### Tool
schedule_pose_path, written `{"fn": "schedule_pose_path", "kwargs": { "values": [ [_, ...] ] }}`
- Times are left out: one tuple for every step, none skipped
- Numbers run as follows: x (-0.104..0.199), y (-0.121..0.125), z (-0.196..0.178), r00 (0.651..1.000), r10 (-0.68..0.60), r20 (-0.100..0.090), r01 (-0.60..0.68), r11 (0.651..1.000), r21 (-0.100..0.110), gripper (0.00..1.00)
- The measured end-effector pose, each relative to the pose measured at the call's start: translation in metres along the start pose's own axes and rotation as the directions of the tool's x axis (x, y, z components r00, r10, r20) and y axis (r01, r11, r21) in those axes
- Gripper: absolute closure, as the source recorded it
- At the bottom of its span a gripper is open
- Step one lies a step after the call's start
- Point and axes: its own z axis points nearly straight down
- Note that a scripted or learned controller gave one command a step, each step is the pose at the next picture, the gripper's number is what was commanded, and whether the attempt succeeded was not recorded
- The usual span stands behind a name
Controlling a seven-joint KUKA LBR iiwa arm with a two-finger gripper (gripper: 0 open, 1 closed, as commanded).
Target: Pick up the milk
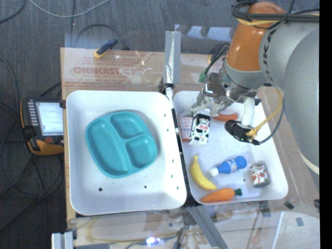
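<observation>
The milk is a small carton with black and white cow patches. It lies in the right bin, near that bin's left wall. My gripper hangs just behind and above the carton's top end. Its two metal fingers are spread apart, and the carton is not clamped between them. The orange-banded wrist rises behind the gripper toward the upper right.
The right bin also holds a red and white packet beside the milk, a carrot behind it, a banana, a blue bottle, a can and another carrot. A teal divided plate lies in the left bin.
</observation>
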Motion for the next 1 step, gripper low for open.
{"fn": "schedule_pose_path", "kwargs": {
  "values": [
    [-0.0045,-0.0248,0.0319,0.966,0.257,0.000,-0.257,0.966,0.004,1.00]
  ]
}}
